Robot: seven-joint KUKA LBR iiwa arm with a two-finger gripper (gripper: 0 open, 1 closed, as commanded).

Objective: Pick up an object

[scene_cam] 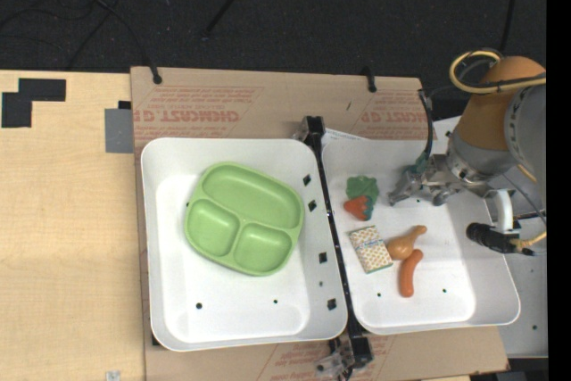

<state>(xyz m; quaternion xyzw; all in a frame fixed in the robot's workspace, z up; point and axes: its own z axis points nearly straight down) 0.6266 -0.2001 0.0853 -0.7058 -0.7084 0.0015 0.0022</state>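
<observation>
We see the gripper (419, 188) reaching in from the right over the right bin (486, 303), its grey metal fingers (403, 192) pointing left toward the middle of that bin. From this angle we cannot tell how far apart the fingers stand; they blur together into one dark grey cluster. Nothing shows between them, and we cannot make out whether they touch the bin floor. The arm (500, 116) behind them carries its orange band above the wrist.

Just to the left of the fingertips, apart from them, lies a small toy with a green top and a red-orange bottom, a strawberry (359, 197) by the look of it. Below it, near the bin's left wall, sits a small patterned packet (370, 248), lying tilted. Beside the packet to the right we see an orange gourd-shaped toy (406, 240), and touching its lower end a red-orange sausage shape (409, 273) lying nearly upright in the view.

The left bin (178, 308) holds a light green divided plate (244, 218) with three compartments, sitting toward the bin's centre.
</observation>
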